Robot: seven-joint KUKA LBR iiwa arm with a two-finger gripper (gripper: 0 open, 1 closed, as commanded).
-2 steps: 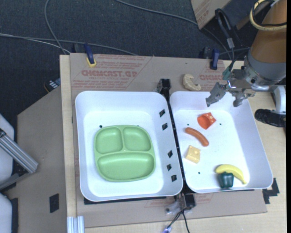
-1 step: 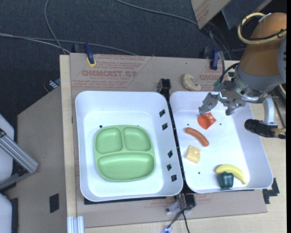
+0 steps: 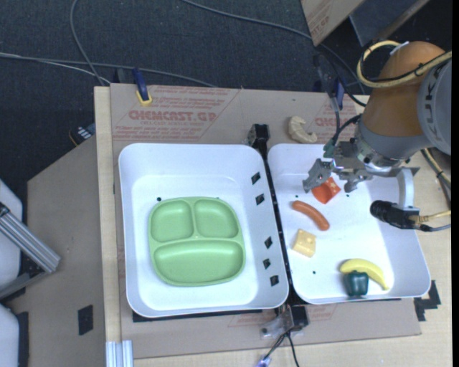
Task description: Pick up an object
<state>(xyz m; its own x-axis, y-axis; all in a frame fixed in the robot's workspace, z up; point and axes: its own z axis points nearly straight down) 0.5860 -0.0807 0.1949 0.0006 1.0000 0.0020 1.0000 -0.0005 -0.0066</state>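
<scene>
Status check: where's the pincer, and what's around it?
Pincer low over right bin. Orange-red block right beneath it. Sausage and cheese wedge close by, apart.

Cardboard-topped bench on a dark carpeted floor.

The bench (image 3: 179, 115) is covered with brown printed cardboard, held by a blue-and-yellow clamp (image 3: 142, 89) at its far left edge. Grey cables (image 3: 93, 43) trail over the dark floor (image 3: 43, 93) beyond. A cardboard box (image 3: 326, 16) sits past the far right corner; an aluminium rail (image 3: 25, 236) lies left.
</scene>
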